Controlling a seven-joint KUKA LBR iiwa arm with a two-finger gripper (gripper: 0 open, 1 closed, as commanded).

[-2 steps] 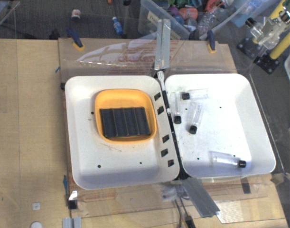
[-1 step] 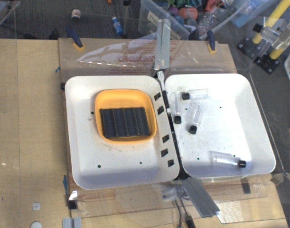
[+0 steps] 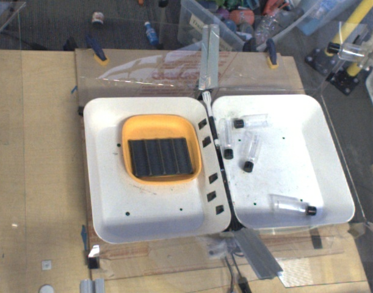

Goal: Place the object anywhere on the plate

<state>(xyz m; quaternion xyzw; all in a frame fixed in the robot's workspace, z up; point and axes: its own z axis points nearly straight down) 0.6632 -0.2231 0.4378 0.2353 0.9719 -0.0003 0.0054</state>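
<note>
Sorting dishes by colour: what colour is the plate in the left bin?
Orange-yellow plate, seen in the camera view.

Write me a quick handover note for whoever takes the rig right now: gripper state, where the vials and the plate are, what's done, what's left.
Gripper: nothing to report on it from the camera view.
Plate: the orange plate sits in the left bin, with a dark ribbed insert on it.
Objects: four clear vials with black caps lie in the right bin: one near the top, one along the divider, one in the middle, one near the front right corner.
Done: no vial is on the plate.
Left: pick one vial from the right bin and set it anywhere on the plate.
</note>
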